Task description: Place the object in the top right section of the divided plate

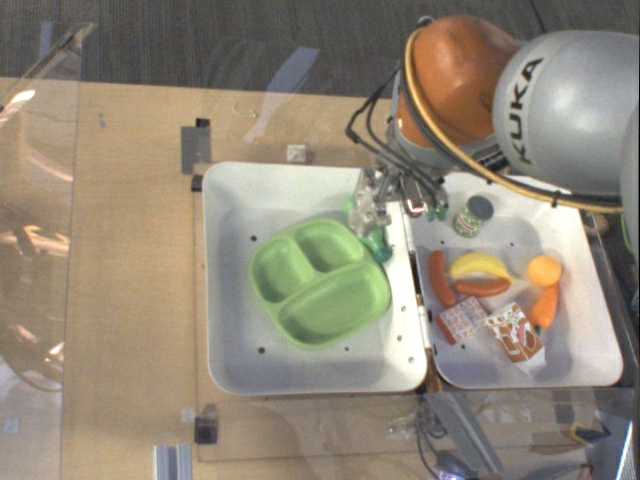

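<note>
The gripper [373,213] hangs over the top right corner of the green divided plate [318,283] in the left bin [232,268], with what looks like a small green object [377,245] pinched between its fingers.

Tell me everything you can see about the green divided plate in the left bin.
The green divided plate is a rounded, glossy piece that looks like plastic, light green all over. Raised ridges split it into three sections: two smaller ones along its upper side and one long one below. It lies flat, turned at a slant, on the floor of the left bin, toward the bin's right side. The tool hangs over its upper right corner with something green by the rim there.
</note>
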{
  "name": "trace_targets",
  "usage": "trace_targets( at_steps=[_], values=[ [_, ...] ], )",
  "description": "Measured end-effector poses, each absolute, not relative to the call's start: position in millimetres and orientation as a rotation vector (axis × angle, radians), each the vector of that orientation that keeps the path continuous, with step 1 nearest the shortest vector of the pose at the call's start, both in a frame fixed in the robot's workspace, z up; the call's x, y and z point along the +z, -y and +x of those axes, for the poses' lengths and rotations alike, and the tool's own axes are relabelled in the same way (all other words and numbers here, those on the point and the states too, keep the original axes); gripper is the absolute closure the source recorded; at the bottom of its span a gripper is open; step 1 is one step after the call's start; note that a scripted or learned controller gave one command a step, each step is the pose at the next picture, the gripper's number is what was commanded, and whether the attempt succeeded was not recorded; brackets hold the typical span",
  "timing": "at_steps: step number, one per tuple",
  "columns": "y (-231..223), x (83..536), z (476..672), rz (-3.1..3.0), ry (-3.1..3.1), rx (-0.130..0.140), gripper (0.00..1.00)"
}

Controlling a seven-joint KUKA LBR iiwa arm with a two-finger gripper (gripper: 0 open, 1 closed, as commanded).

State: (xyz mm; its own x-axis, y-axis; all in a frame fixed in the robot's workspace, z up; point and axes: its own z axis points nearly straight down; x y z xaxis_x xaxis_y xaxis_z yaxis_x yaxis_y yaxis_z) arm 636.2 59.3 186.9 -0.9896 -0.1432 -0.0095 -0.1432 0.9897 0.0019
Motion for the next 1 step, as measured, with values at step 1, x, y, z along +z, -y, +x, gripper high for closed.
trace_targets(
  at_steps=[1],
  values=[
    [-35.3, 221.1, 633.3, -0.598, -3.071, 0.002, 1.0]
  ],
)
